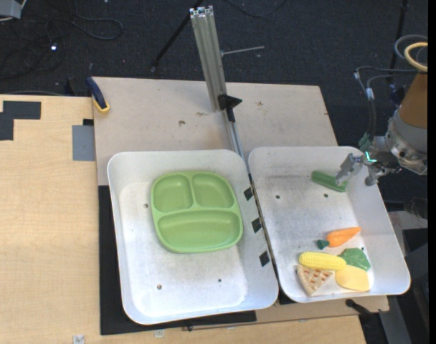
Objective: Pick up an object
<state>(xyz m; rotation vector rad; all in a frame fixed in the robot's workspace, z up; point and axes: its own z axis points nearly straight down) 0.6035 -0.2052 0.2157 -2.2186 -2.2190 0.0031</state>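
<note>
1 fixed camera looks down aslant on 2 bins (132,292).

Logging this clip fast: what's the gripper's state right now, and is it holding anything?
Gripper: open or shut cannot be told; nothing seen between its fingers. Green piece lies just beside it.

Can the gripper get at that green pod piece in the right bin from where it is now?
Probably yes. The gripper sits right beside the green pod near the right bin's upper edge, with bare floor around it; the other toys cluster far off.
</note>
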